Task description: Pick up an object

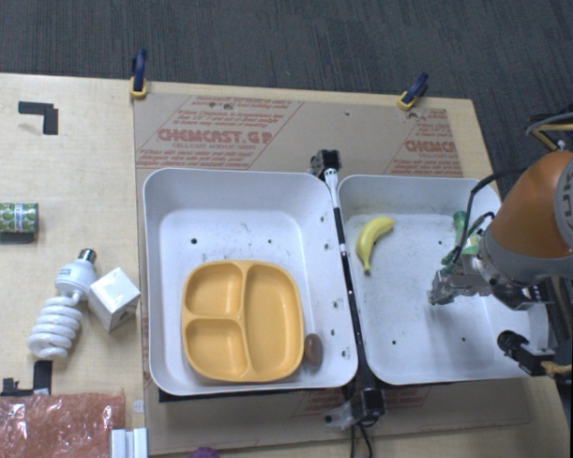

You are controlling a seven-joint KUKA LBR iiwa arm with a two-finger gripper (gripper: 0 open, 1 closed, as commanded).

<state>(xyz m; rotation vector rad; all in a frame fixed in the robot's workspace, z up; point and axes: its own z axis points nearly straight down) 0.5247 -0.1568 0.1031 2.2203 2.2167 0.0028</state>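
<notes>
A yellow banana [372, 238] lies in the right bin [404, 359], near its upper left corner. A small green object [461, 227] sits by the bin's right wall, partly hidden behind the arm. My gripper [444, 291] hangs low over the right half of this bin, to the right of and below the banana and just under the green object. In the left bin [175, 201] rests a yellow divided plate [244, 320], with a small brown object [312, 350] at its lower right edge.
Outside the bins, on the bench at left, lie a spiral light bulb [60, 309], a white cube [114, 298], a green can [17, 219] and a pink bag [50, 426]. A black divider bar [340, 244] runs between the bins.
</notes>
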